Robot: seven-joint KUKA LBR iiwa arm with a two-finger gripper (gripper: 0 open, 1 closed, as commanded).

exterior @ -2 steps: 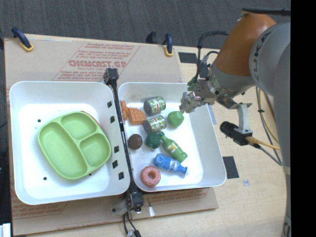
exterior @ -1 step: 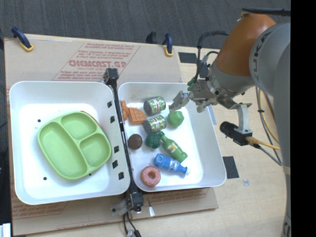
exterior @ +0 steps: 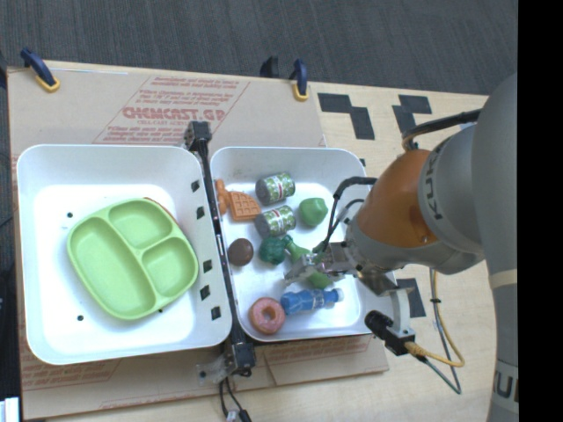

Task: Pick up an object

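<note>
A: Start at the bottom of the frame. What lies closest in the right bin (exterior: 230, 161)?

B: A pink-frosted doughnut (exterior: 266, 315) at the bin's lower left, and just right of it a blue bottle (exterior: 310, 301) on its side. Both sit untouched.

A: And the tool?

B: The tool (exterior: 305, 269) is low over the middle of the right bin, reaching in from the right of the frame under the arm's orange band (exterior: 398, 207). Its tips are among green pieces just above the bottle. How far apart they stand I cannot tell; they blur into the clutter, and nothing is clearly clamped between them.

A: So which step is this?

B: I judge it the reach-and-close stage of a pick, aimed at the green broccoli-like toy (exterior: 274, 250) or a small green piece beside it. Nothing looks lifted.

A: Farther up?

B: A brown ball (exterior: 240, 251) by the bin's left wall, two cans (exterior: 276, 203) lying tipped, a green round fruit (exterior: 311, 210) to their right, and an orange waffle-like piece (exterior: 240, 204) at upper left. The left bin (exterior: 35, 315) holds a green divided plate (exterior: 132, 258).

A: What does the next move need?

B: Probably a firm close on one item alone, then a straight lift clear of the bottle and cans, since the neighbours crowd close.
</note>
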